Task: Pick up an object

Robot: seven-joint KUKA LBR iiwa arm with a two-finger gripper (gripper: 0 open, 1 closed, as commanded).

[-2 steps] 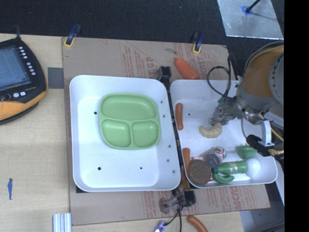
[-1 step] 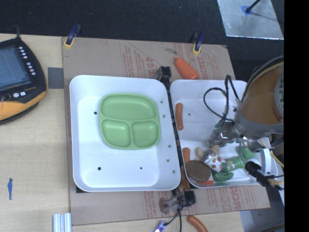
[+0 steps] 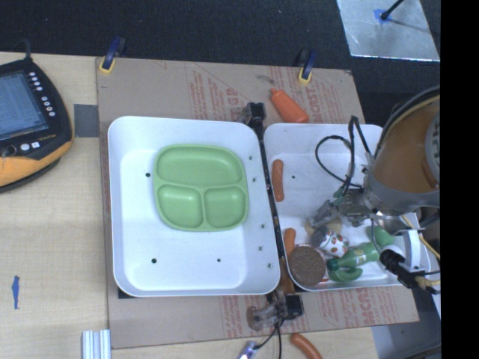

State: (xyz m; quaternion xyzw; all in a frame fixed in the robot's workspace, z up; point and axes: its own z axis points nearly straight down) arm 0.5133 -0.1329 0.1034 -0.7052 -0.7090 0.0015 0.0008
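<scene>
- Picking from the right bin (image 3: 299,137) is the step in hand; its near right corner holds a cluster: a small white patterned toy (image 3: 333,242), a green toy (image 3: 352,262) and a brown disc (image 3: 305,265), all close together or touching.
- The hand (image 3: 338,209) hangs low just far of that cluster, nearest the white patterned toy; I cannot tell whether it is open or closed, and nothing can be seen gripped in it.
- Two orange sausage-like pieces lie along the bin's left wall, one (image 3: 278,179) toward the far end and one (image 3: 289,241) nearer, just beside the brown disc.
- A black cable (image 3: 334,155) loops over the far part of the right bin, close to the arm (image 3: 408,159).
- To do it well, I judge the hand should pick one piece on the cluster's edge, come straight down with a finger either side of it, and avoid catching neighbours or the cable; a crowded target risks a slip or a double grab.
- The left bin (image 3: 127,200) carries a green divided plate (image 3: 200,187), well apart from the action.
- An orange carrot-like piece (image 3: 288,107) lies on the surface beyond the bins, and a pendant (image 3: 30,122) rests at far left.
</scene>
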